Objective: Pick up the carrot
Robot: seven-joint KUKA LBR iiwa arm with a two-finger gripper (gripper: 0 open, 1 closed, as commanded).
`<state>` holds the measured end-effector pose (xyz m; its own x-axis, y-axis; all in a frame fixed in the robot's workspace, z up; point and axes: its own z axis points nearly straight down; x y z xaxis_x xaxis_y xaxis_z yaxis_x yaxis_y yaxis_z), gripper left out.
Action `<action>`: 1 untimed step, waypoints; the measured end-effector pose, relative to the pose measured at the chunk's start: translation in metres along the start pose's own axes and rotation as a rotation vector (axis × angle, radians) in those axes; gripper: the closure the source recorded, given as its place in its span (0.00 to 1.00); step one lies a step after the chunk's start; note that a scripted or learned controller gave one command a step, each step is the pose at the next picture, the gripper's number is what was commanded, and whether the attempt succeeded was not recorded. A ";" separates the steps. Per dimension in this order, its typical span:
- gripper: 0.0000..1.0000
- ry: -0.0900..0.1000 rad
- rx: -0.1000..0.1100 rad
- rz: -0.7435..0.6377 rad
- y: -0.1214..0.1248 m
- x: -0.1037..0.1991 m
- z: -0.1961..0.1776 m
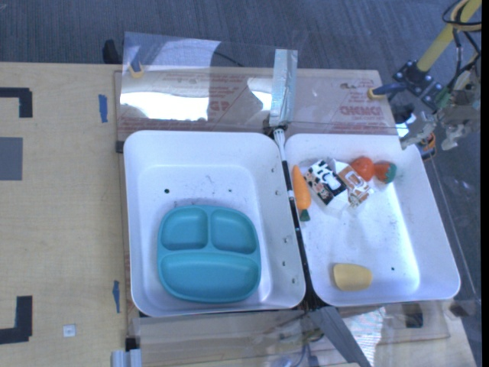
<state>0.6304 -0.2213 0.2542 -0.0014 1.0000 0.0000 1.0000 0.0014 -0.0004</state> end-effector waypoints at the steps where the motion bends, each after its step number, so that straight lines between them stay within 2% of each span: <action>1: 0.00 0.005 0.006 -0.505 0.035 0.000 0.124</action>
<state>0.6654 -0.2213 0.1302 -0.4853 0.8743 0.0065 0.8743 0.4854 -0.0053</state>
